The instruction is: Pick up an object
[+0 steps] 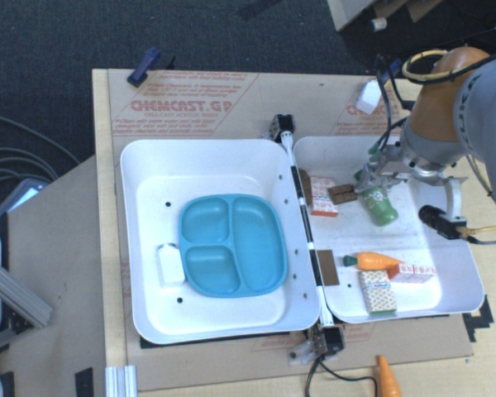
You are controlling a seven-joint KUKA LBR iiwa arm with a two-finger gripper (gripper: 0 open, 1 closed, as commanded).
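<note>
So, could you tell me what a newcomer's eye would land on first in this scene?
Probably the blue divided tray lying in the left bin. Next, the grey arm with its orange band reaching over the right bin, its end effector just above a green bottle, with an orange carrot nearer the camera.

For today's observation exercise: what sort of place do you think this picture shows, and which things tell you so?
Probably a robotics lab bench: a grey arm with an orange band reaches over two shallow white bins, one holding a blue divided plastic tray, with loose cables alongside.

The arm (459, 98) is cut off by the right edge, its fingers (379, 170) hidden against the green bottle (380, 206).
</note>
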